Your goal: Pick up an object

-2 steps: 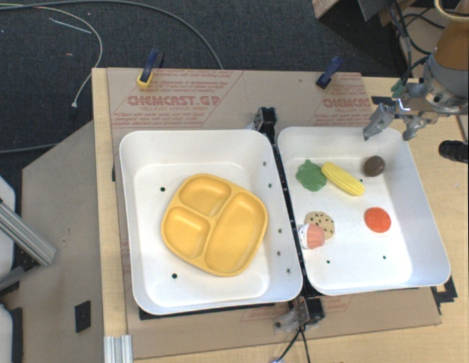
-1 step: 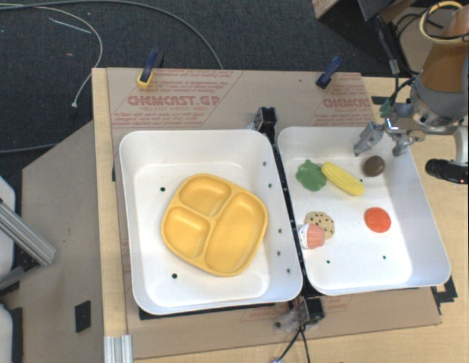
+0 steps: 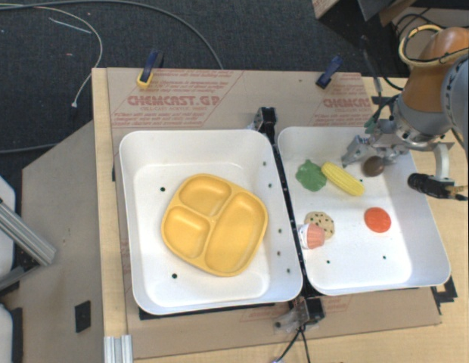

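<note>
A cardboard-topped bench carries two shallow, glossy white bins [image 3: 144, 203], and the claw [image 3: 368, 157] hangs low over the right one; how far it is open I cannot tell. A small brown lump [image 3: 374, 166] sits right at its tips, a bumpy yellow corn cob [image 3: 343, 179] and a knobbly green piece [image 3: 311, 175] just left of it. A flat orange disc [image 3: 378, 219] lies below the claw, and a smooth yellow divided plate [image 3: 214, 224] sits far left.

Bench [image 3: 181, 100] with brown board top, left bin [image 3: 136, 203] and right bin [image 3: 416, 255] side by side

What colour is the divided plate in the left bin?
Yellow. The divided plate shows plainly in the camera view, lying in the left bin.
</note>
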`<state>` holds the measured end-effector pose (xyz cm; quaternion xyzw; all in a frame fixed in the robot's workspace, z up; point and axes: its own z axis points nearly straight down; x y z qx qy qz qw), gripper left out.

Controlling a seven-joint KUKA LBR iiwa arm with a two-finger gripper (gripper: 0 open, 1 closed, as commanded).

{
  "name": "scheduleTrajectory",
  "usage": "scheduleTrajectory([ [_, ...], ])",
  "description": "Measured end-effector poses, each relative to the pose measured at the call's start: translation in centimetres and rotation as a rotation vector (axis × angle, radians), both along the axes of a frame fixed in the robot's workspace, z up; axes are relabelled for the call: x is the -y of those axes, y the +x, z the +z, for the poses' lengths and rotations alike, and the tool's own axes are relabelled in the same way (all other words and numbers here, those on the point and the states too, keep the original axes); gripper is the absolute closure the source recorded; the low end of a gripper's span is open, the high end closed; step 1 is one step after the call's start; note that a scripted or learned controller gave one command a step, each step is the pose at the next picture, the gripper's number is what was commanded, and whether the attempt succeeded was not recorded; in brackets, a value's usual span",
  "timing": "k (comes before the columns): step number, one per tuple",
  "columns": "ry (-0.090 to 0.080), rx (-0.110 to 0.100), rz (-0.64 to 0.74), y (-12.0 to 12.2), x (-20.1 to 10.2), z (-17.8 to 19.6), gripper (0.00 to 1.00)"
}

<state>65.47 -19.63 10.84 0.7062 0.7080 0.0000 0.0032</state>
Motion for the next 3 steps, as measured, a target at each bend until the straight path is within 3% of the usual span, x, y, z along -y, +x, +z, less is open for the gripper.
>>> scheduleTrajectory([
  [1, -0.007, 0.020, -0.001, 0.6, 0.3, 0.1, 0.00],
  [2, -0.010, 0.019, 0.001, 0.6, 0.4, 1.1, 1.00],
  [3, 0.003, 0.001, -0.001, 1.0, 0.9, 7.3, 1.00],
])
